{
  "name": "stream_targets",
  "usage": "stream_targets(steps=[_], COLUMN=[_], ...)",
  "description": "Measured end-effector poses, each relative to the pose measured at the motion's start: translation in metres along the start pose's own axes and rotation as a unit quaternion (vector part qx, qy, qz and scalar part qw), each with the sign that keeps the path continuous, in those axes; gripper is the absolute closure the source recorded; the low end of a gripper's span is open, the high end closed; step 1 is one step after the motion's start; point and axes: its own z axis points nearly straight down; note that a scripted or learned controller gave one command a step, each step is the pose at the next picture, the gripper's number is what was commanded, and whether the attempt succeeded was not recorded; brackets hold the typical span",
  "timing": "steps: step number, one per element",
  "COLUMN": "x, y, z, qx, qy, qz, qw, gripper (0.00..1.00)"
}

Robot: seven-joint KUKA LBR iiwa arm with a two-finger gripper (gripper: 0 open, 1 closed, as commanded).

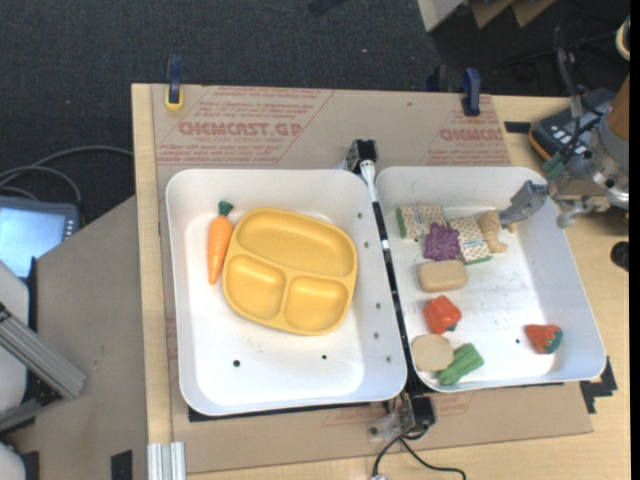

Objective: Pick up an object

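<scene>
Gripper (527,204) hangs over the right bin's (580,298) far right corner; whether its claw is open cannot be told. Nearest, the beige toy (489,232) by the far wall appears light, rigid, smooth; grasp across its middle.

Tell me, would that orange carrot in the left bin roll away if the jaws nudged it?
Probably somewhat. The carrot looks round-bodied and tapered, so a sideways push would likely roll it in a curve. It lies close beside the yellow divided plate, which might stop it. It looks like smooth plastic, so perhaps light and a bit slippery.
</scene>
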Motion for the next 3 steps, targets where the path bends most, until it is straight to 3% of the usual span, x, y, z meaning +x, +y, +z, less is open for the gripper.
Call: stream_targets(steps=[1,2,3], x=[0.075,0.057,0.082], y=[-0.037,0.012,0.082], z=[0.161,0.154,0.154], qx=[0.003,-0.002,-0.003], qy=[0.002,-0.001,0.000], qz=[-0.002,0.000,-0.002], qw=[1.0000,1.0000,1.0000], gripper=[0.00,0.00,0.00])
